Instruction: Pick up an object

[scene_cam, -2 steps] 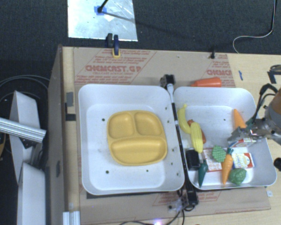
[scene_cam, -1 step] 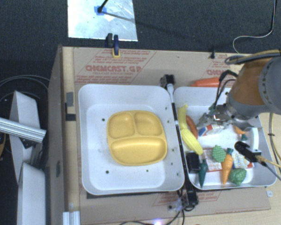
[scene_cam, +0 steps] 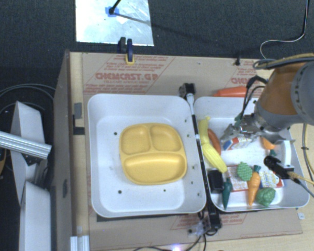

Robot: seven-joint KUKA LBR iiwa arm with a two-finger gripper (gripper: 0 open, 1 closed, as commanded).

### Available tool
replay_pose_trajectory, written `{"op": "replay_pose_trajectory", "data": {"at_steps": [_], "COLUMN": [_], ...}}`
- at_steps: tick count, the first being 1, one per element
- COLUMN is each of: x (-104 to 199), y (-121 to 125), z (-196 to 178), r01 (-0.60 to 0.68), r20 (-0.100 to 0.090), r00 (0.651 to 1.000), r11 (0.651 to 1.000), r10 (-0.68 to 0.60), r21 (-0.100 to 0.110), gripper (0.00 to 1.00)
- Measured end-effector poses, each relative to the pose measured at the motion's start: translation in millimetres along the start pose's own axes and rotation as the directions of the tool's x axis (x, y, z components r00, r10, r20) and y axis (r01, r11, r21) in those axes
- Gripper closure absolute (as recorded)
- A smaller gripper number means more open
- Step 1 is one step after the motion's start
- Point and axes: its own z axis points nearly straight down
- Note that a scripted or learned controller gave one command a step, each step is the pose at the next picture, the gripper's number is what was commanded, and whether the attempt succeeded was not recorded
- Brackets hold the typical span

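The right bin [scene_cam: 302, 195] holds several toy foods. A yellow banana [scene_cam: 212, 155] lies along its left side, beside a red-orange sausage shape [scene_cam: 214, 139]. A carrot [scene_cam: 253, 185], a green knobbly piece [scene_cam: 244, 170] and a green broccoli-like piece [scene_cam: 266, 195] lie toward the front. My gripper [scene_cam: 239, 135] hangs low over the bin's middle, just right of the sausage shape and above a bare white patch. No object shows between its tips.
The left bin [scene_cam: 102, 140] holds a yellow divided plate [scene_cam: 152, 153]. A black block [scene_cam: 215, 180] and a dark teal piece [scene_cam: 226, 191] sit at the right bin's front left. An orange item [scene_cam: 230, 92] lies behind that bin on the cardboard.
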Motion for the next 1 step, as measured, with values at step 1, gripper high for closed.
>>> {"op": "replay_pose_trajectory", "data": {"at_steps": [1], "x": [77.1], "y": [-9.9], "z": [-80.0], "r01": [0.000], "r20": [-0.004], "r00": [1.000], "r11": [1.000], "r10": [0.000], "r21": [0.010], "gripper": [1.00]}}
